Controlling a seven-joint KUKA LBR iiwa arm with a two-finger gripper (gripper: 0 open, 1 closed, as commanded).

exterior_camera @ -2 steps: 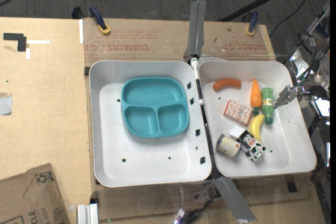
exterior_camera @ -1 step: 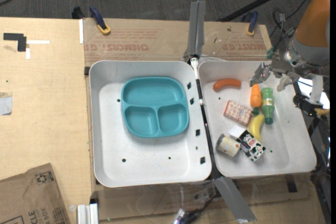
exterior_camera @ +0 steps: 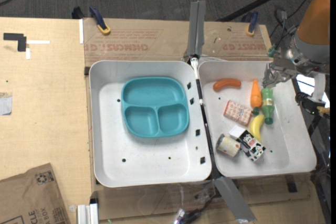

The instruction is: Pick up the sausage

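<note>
Gripper [exterior_camera: 276, 74] hangs over the right shallow white bin's [exterior_camera: 299, 157] far right corner; cannot tell its state, nothing visibly held. Small orange carrot [exterior_camera: 255, 93] and green bottle [exterior_camera: 268, 105] lie just below it. Short orange-red sausage [exterior_camera: 227, 84] rests on the bin floor, to the gripper's left, apart. Pick not yet begun; approach, grasp and lift all remain.

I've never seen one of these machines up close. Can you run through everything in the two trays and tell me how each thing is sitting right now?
sausage: lying flat, right bin, untouched
carrot: lying beside the green bottle
green bottle: lying on its side
banana: lying flat
pink packet: lying flat
can: on its side
black-and-white carton: lying down
teal divided plate: right way up, left bin
gripper: above the right bin's far edge, holding nothing visible
</note>
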